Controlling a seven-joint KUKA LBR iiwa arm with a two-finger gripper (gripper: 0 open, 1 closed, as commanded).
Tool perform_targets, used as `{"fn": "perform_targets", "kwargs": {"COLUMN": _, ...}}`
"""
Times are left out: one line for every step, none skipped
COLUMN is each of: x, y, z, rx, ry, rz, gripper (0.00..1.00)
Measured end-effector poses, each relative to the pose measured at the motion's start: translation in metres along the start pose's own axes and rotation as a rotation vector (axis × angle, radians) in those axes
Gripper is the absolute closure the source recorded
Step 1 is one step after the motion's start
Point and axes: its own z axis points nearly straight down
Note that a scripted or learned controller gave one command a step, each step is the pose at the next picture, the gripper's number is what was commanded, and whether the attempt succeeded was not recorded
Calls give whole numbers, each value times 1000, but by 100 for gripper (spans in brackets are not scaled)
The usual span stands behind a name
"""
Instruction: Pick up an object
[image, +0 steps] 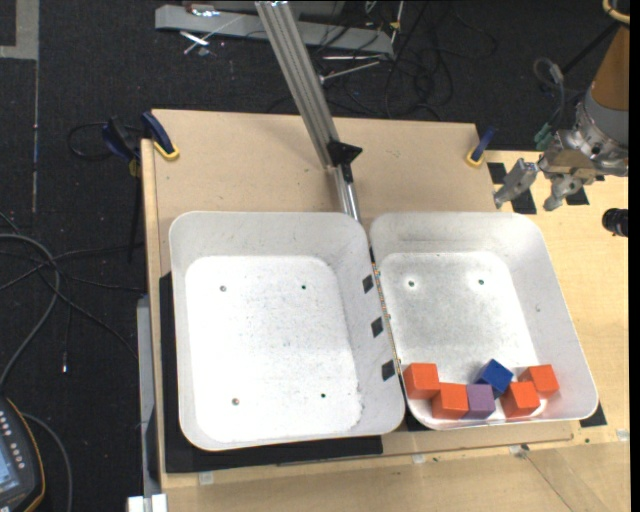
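Several small blocks lie along the near edge of the right bin (520, 260): an orange block (421, 378), another orange block (453, 399), a purple block (481, 399), a blue block (494, 375), and two more orange ones (520, 398) (543, 379). My gripper (537, 190) hangs above the bench beyond the right bin's far right corner, well away from the blocks. Its two fingers stand apart with nothing between them.
The left bin (200, 250) sits beside the right one, joined at a black-clipped seam. A slanted metal pole (305, 85) crosses the far side of the bench. Clamps (160, 135) (480, 148) hold the board's far corners.
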Motion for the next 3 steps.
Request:
{"fn": "perform_targets", "kwargs": {"x": 76, "y": 0, "z": 51, "rx": 3, "ry": 4, "rz": -7, "gripper": 0}}
{"fn": "perform_targets", "kwargs": {"x": 137, "y": -47, "z": 49, "rx": 2, "ry": 3, "rz": -5, "gripper": 0}}
{"fn": "perform_targets", "kwargs": {"x": 83, "y": -96, "z": 121, "rx": 9, "ry": 0, "rz": 9, "gripper": 0}}
